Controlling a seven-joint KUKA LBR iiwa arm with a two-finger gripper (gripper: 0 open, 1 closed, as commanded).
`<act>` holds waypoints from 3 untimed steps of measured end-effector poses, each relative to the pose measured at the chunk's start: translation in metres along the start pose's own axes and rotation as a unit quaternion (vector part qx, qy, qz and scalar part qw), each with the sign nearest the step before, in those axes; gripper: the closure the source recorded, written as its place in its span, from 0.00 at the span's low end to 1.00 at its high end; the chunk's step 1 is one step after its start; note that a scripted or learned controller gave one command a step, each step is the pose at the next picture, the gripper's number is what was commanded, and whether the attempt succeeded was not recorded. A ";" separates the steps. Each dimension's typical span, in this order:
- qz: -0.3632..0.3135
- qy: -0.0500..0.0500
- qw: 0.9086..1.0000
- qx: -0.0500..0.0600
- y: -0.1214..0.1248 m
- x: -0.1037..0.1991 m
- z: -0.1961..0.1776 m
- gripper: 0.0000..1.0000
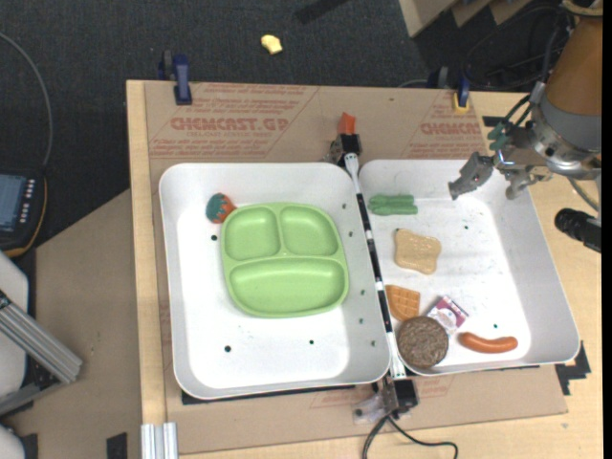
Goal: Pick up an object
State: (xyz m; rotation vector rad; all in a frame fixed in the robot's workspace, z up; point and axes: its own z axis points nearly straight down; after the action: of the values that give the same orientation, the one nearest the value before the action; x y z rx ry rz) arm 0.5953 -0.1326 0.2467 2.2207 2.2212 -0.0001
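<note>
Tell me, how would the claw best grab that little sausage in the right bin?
Probably from straight above, across the middle of the sausage. It lies flat and long, so fingers closing over its narrow width fit best. The bin wall is close, the gripper well away.

A brown worktop [287,113] with red lettering is seen carrying two white bins. Blue clamps [179,76] are fixed at its 11 o'clock and 1 o'clock edges. A small yellow scrap [273,43] lies on the dark carpet [96,27] at 12 o'clock. A dark device with a blue screen [17,204] is placed at 9 o'clock, and an aluminium bar [38,338] at 8 o'clock.
</note>
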 end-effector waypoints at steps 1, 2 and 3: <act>0.000 0.002 1.000 0.005 -0.001 0.025 0.163 0.00; 0.000 0.000 1.000 -0.003 -0.005 0.038 0.159 0.00; 0.001 0.000 1.000 -0.001 -0.007 0.038 0.152 1.00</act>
State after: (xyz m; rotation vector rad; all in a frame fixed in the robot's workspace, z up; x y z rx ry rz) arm 0.5885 -0.0951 0.0952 2.2207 2.2183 0.0029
